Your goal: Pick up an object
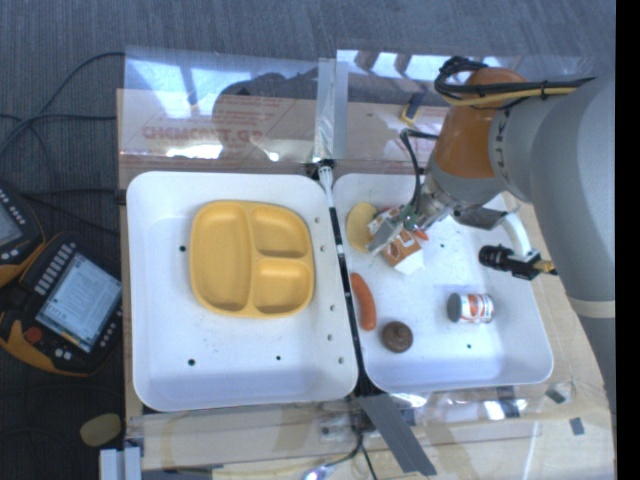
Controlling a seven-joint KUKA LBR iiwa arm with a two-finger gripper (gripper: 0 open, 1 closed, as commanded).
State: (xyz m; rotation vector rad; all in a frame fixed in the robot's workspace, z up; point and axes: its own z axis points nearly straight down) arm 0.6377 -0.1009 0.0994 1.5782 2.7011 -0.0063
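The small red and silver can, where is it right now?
In the camera view, the small red and silver can lies in the white bin on the view's right, just right of the brown round disc.

Teach pendant (pixel 72 300) at left, grey carpet (pixel 200 8)

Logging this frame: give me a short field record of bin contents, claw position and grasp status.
left bin: one yellow divided tray
right bin: orange-and-white carton, yellow round piece, sausage, brown round item, small can
claw: low over the right bin's far left part, right at the carton
grasp: unclear whether the carton is held
lifted: nothing visibly clear of the bin floor
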